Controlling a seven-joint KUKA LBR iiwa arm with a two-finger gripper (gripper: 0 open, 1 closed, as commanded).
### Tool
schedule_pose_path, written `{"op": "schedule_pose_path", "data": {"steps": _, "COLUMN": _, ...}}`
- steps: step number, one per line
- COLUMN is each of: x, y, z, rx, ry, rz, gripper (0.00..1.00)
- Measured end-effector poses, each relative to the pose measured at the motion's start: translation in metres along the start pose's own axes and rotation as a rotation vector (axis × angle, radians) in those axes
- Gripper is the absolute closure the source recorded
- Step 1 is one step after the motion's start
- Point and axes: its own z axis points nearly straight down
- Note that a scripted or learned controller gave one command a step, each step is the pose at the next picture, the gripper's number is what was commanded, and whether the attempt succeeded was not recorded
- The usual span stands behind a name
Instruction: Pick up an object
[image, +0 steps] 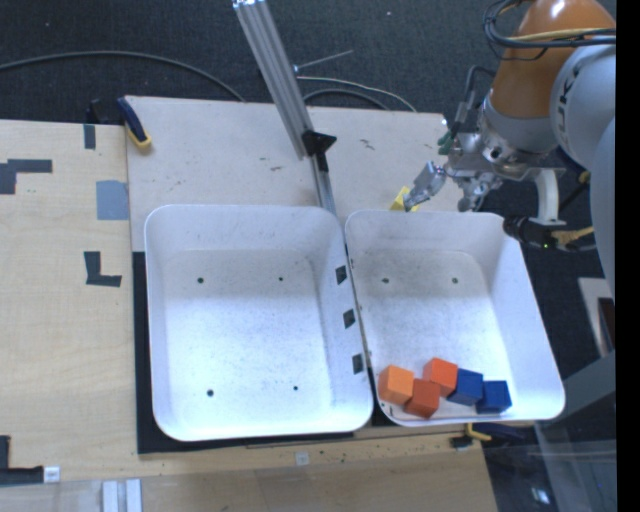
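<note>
Two shallow white bins sit side by side on the bench, the left bin (165, 300) in the middle of the frame and the right bin (525, 300) toward the right. Along the near wall of the right bin, at the lower right of the frame, a cluster of small blocks lies packed together: a light orange block (397, 382) on the left, a darker orange block (423, 398) just beside it and slightly nearer the bottom edge, another orange block (440, 373) behind them, then a blue block (466, 385) and a second blue block (493, 396) at the right end. They appear to touch one another.

At the upper right of the frame the grey arm (585, 90) with its orange band reaches in, and the gripper (450, 192) hangs above the far rim of the right bin, well apart from the blocks. Its two fingers stand moderately spread with nothing between them. A small yellow piece (402, 201) shows just beside the left fingertip, by the bin's far rim; what it is cannot be told.

A slanted metal rail (285, 90) runs from the top of the frame down to the gap between the bins. A yellow-and-blue tool (133, 122) lies on the bench at upper left.
</note>
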Motion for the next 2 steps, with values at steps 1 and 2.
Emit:
{"op": "schedule_pose_path", "data": {"steps": 1, "x": 0.025, "y": -0.031, "z": 0.023, "rx": 0.003, "ry": 0.001, "rz": 0.000, "gripper": 0.00}}
{"op": "schedule_pose_path", "data": {"steps": 2, "x": -0.088, "y": -0.031, "z": 0.161, "rx": 0.007, "ry": -0.001, "rz": 0.007, "gripper": 0.00}}
